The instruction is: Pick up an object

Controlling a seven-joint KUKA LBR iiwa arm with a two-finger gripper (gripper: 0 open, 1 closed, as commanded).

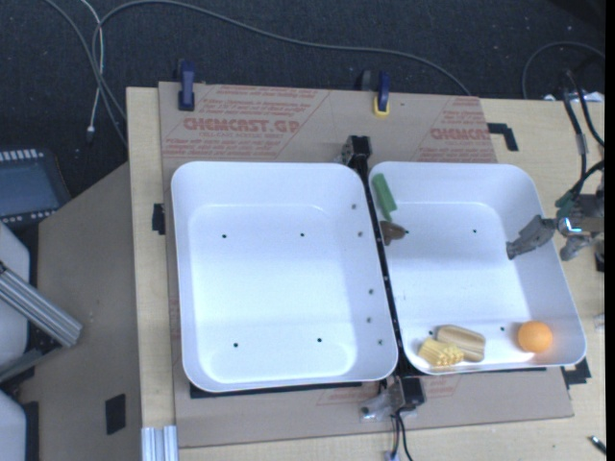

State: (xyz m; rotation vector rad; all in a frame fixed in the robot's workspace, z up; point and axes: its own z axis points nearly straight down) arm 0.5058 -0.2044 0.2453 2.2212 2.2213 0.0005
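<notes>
Camera view, looking down at a slant on two shallow white bins side by side on a cardboard-covered bench (250, 113). Left bin (279, 272) bare white inside. Right bin (461, 257) holding several things: at the bin's 5 o'clock corner an orange ball (535, 337); at 6 o'clock a tan bread-roll-like piece (461, 338) touching a yellow corn-like piece (441, 354) just beside it toward 8 o'clock; at 10 o'clock, against the wall shared with the left bin, a green stick-shaped item (384, 196), and just below it a small brownish object (392, 230), too small to identify. Gripper (553, 233) at 3 o'clock of the right bin, over its right rim, well apart from the ball and the food pieces. One grey finger (524, 237) pointing inward toward 8 o'clock; nothing visible between the fingers, spread between them impossible to judge. Blue clamps (185, 83) at 12 o'clock on the bench edge.
</notes>
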